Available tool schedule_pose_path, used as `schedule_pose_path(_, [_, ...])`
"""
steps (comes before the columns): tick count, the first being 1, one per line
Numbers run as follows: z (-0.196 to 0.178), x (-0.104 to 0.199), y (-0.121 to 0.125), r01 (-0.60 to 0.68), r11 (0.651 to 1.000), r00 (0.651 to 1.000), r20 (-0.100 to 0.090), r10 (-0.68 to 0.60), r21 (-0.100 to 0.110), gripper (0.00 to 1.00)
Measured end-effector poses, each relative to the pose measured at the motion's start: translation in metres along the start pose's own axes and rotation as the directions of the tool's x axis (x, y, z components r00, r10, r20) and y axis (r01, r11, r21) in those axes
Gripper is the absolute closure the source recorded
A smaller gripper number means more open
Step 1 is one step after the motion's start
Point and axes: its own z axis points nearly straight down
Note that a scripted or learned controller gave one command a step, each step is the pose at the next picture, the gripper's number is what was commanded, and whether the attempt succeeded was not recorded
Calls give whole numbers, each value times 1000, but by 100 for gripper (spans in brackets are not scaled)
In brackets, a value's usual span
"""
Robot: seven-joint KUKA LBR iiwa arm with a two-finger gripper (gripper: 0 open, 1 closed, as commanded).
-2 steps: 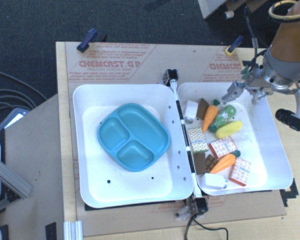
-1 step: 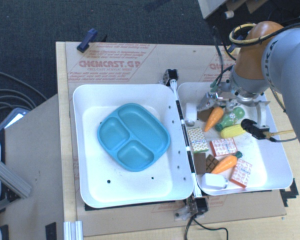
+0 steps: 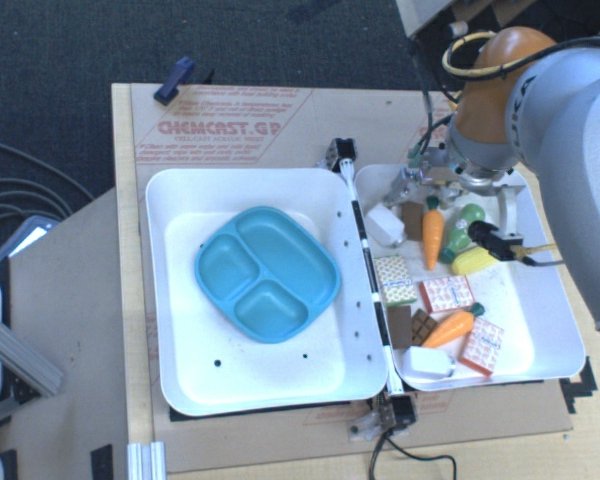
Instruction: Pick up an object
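Across the bench: bench carries two shallow white bins side by side, with red print on its bare top behind them.
Arm: grey arm with an orange band reaches in from the right and hangs over the back of the right bin.
Left bin: left bin holds a blue divided plate lying flat near its middle.
Right bin: right bin holds a crowd of small toy foods packed toward its left and middle.
Pincer: pincer sits low at the back of the right bin, just above the upright carrot; whether its tips are spread or pressed together cannot be told from this slant, and nothing is seen held between them.
Carrots: one carrot stands lengthwise just under the pincer; a second carrot lies tilted nearer the front.
Boxes: patterned boxes lie between the two carrots.
Yellow piece: yellow piece, possibly a lemon, lies right of the first carrot.
White block: white block rests by the left wall.
Blue clip: blue clip lies at the bench's back edge.
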Motion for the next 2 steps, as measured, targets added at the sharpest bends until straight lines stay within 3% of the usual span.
schedule_pose_path(1, [-8,2,-1,2,1000,1000,-2,-2,3,100])
schedule_pose_path(2, [-93,39,-57,3,1000,1000,-9,-3,18,100])
